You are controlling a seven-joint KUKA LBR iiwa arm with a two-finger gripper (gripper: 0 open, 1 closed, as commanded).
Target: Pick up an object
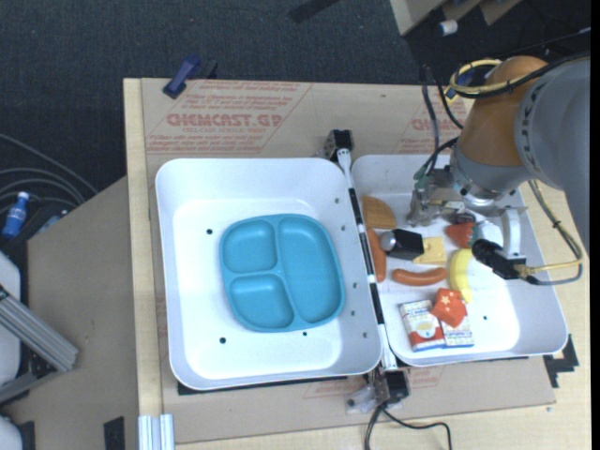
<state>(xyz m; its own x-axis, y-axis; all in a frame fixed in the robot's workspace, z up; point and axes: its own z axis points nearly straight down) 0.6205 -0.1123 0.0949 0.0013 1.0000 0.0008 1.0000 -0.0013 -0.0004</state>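
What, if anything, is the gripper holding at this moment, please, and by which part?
It cannot be told: the gripper is low in the right bin among the toy food, with no item visibly between its fingers.

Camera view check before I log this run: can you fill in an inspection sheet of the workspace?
Surface: wooden bench, two white bins side by side.
Job's things: right bin holds a banana, sausage, cheese wedge, small carton.
Clutter: blue divided plate in left bin.
Grippers: gripper low over right bin, grasp unclear.
Cables: yellow cable by the wrist.
Surroundings: dark carpet.
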